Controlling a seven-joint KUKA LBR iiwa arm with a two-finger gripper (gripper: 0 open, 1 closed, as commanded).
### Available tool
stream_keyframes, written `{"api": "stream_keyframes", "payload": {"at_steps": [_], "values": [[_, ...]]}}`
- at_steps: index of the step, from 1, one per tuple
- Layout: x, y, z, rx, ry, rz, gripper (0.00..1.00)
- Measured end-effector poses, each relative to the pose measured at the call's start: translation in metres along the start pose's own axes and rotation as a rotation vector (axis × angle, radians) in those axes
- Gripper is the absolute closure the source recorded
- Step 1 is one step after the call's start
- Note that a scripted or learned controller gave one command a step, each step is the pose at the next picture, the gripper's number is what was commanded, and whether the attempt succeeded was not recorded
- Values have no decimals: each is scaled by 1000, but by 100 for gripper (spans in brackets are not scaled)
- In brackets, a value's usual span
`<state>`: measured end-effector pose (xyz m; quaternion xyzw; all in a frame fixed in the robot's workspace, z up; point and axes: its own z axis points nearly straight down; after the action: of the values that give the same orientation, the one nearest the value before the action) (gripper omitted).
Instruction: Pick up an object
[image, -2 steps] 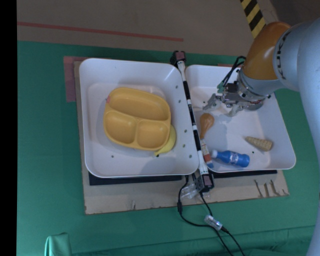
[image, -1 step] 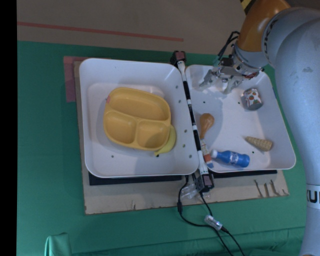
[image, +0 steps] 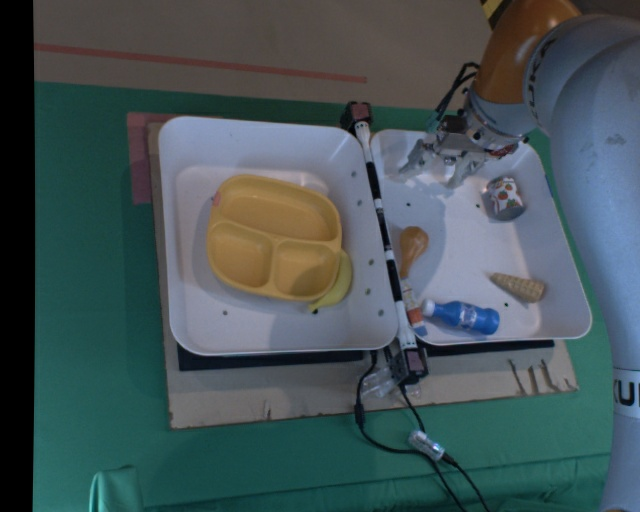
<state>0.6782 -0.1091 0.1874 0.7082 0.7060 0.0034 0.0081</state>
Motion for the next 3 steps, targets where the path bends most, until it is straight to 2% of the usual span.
{"api": "stream_keyframes", "payload": {"at_steps": [3], "values": [[0,0,0,0,0,0,0]]}}
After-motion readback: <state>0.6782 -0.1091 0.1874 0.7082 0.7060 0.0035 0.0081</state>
